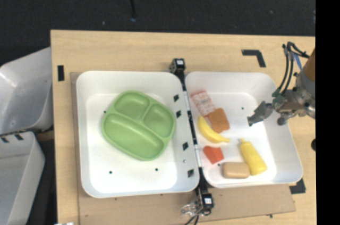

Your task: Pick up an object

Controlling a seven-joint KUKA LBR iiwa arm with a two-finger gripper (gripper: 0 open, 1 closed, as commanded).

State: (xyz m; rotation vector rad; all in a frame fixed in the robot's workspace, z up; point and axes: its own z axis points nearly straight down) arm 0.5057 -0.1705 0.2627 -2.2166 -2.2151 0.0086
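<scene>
The right bin (276, 165) holds several items along its left side. A pink-striped packet (200, 99) lies at the back, with an orange-brown block (219, 120) and a banana (211, 133) in front of it. Nearer the front lie a small red piece (213, 153), a tan block (235, 169) and a yellow bottle (252, 158). My gripper (270, 115) hangs over the right half of this bin, to the right of the orange-brown block and behind the yellow bottle. Its fingers stand apart, open, with nothing between them.
A green divided plate (139, 124) lies in the left bin (95, 171). A ridge with black clips (186, 128) separates the two bins. The wooden bench (159, 48) surrounds them. Cables (291, 59) trail from the arm at the right edge.
</scene>
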